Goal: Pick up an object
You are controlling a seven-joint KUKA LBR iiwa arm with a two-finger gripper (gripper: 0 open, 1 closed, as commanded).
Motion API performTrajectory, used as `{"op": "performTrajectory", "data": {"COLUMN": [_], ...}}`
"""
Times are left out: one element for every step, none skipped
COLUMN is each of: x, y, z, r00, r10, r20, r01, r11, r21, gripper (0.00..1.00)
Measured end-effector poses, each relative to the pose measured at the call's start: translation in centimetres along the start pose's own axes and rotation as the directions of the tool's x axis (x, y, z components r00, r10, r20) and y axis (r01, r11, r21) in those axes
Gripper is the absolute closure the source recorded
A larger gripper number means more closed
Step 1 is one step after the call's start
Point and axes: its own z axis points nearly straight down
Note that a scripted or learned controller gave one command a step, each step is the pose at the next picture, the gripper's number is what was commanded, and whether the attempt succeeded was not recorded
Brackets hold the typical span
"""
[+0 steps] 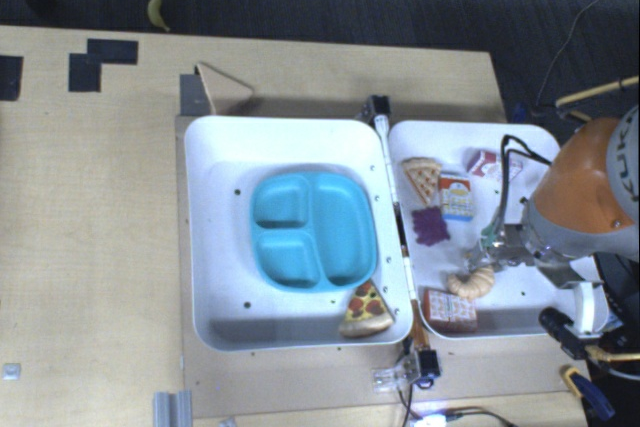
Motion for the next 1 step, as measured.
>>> {"op": "performTrajectory", "data": {"x": [5.39], "y": [7.93], "z": [-8.55], "r00": [1.0], "r10": [-0.002], "r20": [-0.004], "r01": [0.002], "r11": [1.0], "r21": [0.011], "gripper": [1.0]}}
